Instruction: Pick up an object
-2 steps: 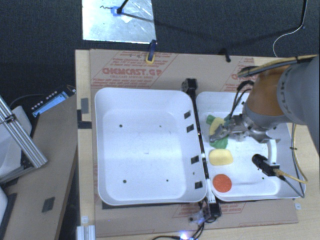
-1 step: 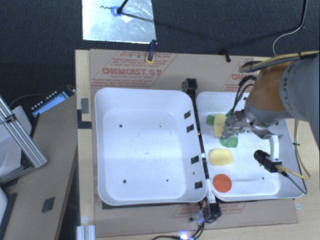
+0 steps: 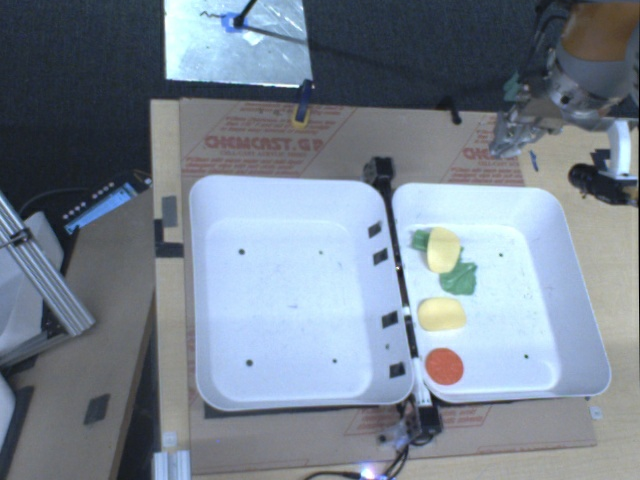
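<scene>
A cardboard-topped bench bears two white bins side by side.

Arm cut off by frame edge at 1 o'clock. Claw blurred, finger state unreadable. Green object in right bin partly hidden under upper yellow piece; shape unclear. Aluminium frame cropped at 9 o'clock.

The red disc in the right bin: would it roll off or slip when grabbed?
The red disc looks flat and round, lying on its face, so it probably won't roll. Being low, it likely gives little edge to pinch and may slide on the smooth white bin. It sits near the bin's wall, which could crowd a grasp.
</scene>
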You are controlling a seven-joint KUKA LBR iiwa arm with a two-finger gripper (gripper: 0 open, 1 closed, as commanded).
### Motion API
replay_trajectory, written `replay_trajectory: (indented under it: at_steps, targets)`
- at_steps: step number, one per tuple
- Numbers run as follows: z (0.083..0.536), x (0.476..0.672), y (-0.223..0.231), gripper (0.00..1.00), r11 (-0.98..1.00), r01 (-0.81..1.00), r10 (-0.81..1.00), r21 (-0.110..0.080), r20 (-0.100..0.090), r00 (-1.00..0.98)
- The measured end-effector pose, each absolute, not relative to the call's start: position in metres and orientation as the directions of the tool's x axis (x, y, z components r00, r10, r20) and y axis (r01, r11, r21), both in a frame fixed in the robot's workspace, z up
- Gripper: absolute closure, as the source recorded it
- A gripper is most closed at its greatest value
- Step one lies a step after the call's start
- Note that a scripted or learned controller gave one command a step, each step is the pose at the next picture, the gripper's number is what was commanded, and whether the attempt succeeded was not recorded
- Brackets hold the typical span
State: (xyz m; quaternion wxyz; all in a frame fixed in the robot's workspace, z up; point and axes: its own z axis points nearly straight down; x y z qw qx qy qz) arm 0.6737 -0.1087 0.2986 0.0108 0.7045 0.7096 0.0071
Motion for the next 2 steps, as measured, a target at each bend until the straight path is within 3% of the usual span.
replay_trajectory:
  at_steps: [1,2]
  targets:
    - [0.348,0.67,0.004,1.0,0.015,1.0,1.0,0.009,0.003,-0.015]
    - [0.412,0.669,0.115,1.0,0.014,1.0,1.0,0.01,0.004,-0.014]
